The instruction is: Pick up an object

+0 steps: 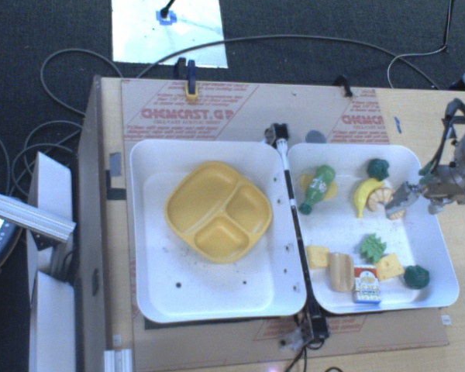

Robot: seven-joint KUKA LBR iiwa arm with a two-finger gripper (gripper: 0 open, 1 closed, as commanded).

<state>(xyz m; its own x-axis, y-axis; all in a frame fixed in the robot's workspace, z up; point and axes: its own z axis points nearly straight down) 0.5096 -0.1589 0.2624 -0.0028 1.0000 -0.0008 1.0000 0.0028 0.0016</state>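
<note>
The worktop (240,111) is a pale wooden board with red lettering printed across its far part. Two shallow white bins sit on it side by side, touching along their inner edges. The left bin (159,285) lies toward the worktop's left side, the right bin (442,273) toward its right, its near right corner reaching close to the board's edge. A blue and yellow clamp (190,80) grips the far edge of the worktop, above the left bin.
</note>
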